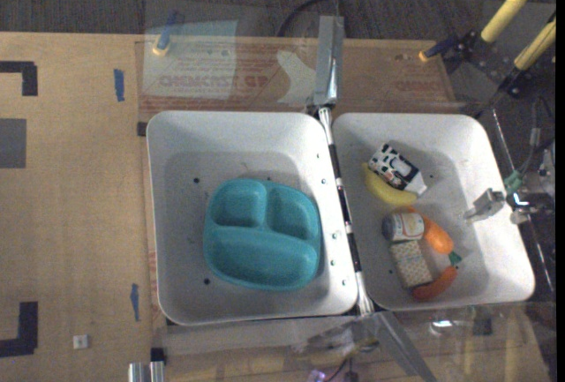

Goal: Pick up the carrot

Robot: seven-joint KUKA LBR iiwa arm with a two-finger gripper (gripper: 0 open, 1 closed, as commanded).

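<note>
We see the carrot (pixel 436 283) at 5 o'clock in the right bin (pixel 494 288), gripper (pixel 487 205) at 3 o'clock above it, state unclear.

One fixed camera looks down at a slant on the worktop (pixel 71 195), both bins left of the end effector (pixel 487 204).
</note>
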